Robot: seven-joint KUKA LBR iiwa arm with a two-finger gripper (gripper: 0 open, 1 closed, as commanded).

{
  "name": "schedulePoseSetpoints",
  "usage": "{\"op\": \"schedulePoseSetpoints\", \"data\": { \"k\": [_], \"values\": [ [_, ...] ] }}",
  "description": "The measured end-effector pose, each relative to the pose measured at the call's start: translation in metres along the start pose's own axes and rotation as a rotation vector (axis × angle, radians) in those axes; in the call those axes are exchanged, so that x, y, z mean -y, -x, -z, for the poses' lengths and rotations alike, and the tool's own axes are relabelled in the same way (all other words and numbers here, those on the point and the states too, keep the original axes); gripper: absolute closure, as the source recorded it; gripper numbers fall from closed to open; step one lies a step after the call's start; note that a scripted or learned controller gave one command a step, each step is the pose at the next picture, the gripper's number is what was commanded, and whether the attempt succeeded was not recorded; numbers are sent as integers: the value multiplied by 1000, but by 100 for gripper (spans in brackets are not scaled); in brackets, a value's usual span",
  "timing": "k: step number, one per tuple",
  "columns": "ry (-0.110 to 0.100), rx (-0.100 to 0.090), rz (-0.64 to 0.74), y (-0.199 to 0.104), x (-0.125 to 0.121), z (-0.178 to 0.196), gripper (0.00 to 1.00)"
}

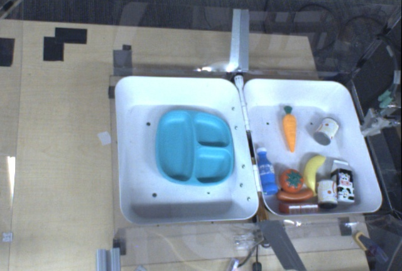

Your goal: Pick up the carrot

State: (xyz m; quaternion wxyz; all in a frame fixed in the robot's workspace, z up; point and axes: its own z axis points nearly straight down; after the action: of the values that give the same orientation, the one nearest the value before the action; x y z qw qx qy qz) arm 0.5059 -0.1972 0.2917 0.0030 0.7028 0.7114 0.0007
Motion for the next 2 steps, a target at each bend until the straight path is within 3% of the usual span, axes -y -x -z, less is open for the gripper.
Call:
{"op": "schedulePoseSetpoints", "data": {
  "k": [1, 2],
  "values": [
    [0, 0, -1, 0, 0, 0, 0],
    [-5, -3, 7, -55, -27, -117, 0]
  ]
}}
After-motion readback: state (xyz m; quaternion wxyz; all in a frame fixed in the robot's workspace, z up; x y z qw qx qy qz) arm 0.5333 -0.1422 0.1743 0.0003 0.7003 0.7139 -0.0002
